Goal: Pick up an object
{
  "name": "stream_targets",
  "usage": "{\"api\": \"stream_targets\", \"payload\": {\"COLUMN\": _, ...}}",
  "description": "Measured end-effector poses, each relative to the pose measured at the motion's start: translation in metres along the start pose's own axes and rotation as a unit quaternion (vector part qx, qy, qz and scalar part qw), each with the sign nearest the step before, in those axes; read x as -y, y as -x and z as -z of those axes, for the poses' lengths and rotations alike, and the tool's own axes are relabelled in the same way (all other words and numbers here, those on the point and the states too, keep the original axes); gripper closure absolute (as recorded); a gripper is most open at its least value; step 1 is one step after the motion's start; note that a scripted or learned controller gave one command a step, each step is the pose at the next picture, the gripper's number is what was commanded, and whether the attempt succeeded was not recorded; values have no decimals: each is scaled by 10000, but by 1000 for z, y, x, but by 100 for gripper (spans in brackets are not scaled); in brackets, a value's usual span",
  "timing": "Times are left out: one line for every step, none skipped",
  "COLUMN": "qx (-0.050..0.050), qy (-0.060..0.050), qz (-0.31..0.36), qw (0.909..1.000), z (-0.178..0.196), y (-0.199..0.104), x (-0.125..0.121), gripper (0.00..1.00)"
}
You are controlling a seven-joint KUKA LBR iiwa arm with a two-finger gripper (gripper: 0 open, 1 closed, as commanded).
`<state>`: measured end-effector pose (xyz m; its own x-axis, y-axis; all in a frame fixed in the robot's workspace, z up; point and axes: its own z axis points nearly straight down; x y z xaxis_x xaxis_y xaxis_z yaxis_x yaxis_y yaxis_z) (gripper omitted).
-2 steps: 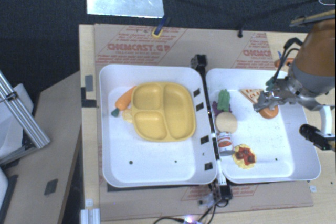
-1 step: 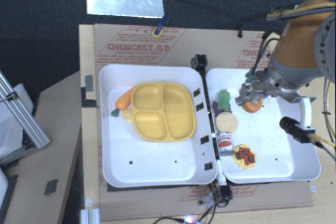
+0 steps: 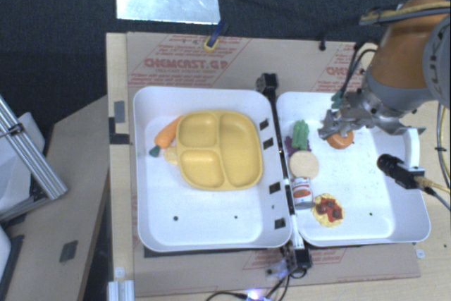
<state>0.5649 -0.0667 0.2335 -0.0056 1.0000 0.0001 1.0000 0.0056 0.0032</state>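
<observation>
Orange round piece (image 3: 342, 140) lies in the right bin (image 3: 373, 222), directly under the gripper (image 3: 337, 125); contact and finger spread cannot be told. Close by on its left: green piece (image 3: 301, 133), tan disc (image 3: 304, 165), small can (image 3: 301, 191), pizza slice (image 3: 328, 210). Left bin (image 3: 204, 229) holds a yellow divided plate (image 3: 215, 150) and a carrot (image 3: 166, 132).

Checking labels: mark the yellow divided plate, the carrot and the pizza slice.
yellow divided plate (image 3: 215, 149): camera view, on the ridge between compartments.
carrot (image 3: 167, 132): camera view, mid orange body, left of the plate.
pizza slice (image 3: 328, 210): camera view, on its red topping, right bin.
</observation>
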Motion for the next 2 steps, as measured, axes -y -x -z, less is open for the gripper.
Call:
{"api": "stream_targets", "payload": {"qx": 3, "qy": -13, "qz": -24, "qw": 10000, "z": -20, "y": 3, "x": 6, "gripper": 100}}
{"api": "stream_targets", "payload": {"qx": 0, "qy": -4, "qz": -10, "qw": 10000, "z": -5, "y": 0, "x": 13, "gripper": 100}}
